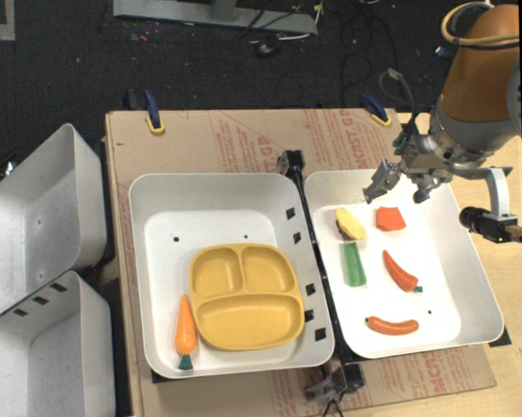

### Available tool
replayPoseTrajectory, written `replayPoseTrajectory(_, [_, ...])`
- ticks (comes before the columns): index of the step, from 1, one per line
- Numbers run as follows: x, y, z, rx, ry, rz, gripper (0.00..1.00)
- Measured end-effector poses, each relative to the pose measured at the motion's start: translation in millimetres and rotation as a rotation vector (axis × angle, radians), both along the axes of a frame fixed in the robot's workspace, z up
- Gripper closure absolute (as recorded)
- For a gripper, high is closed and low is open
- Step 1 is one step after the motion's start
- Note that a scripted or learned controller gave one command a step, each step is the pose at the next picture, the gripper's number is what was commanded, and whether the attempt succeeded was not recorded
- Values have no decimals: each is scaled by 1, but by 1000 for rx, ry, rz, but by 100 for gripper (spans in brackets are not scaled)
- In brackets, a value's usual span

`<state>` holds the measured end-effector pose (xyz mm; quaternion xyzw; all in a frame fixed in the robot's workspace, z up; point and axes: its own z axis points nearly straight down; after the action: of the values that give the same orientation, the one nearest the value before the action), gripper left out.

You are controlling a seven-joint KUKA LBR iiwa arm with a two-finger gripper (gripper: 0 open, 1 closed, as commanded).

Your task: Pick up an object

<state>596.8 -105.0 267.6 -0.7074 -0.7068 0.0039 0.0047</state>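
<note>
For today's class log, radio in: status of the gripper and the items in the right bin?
Gripper open, above right bin's far edge, holding nothing. Orange block nearest, yellow piece beside it. Nothing in the way.

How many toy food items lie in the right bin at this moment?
5: yellow corn and orange block at the far end, green piece below the corn, red pepper mid-bin, sausage nearest. None seems hidden.

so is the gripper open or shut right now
Open. The gripper hangs above the far end of the right bin with its two fingers spread apart and nothing between them.
</note>
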Motion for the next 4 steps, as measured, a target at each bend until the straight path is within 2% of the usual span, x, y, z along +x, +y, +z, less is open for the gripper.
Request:
replayPoseTrajectory(1, [2,0,7,-1,-12,2,0])
replayPoseTrajectory(2, [6,9,-49,-1,-7,4,0])
replayPoseTrajectory(4, [20,4,-150,-1,-8,0,0])
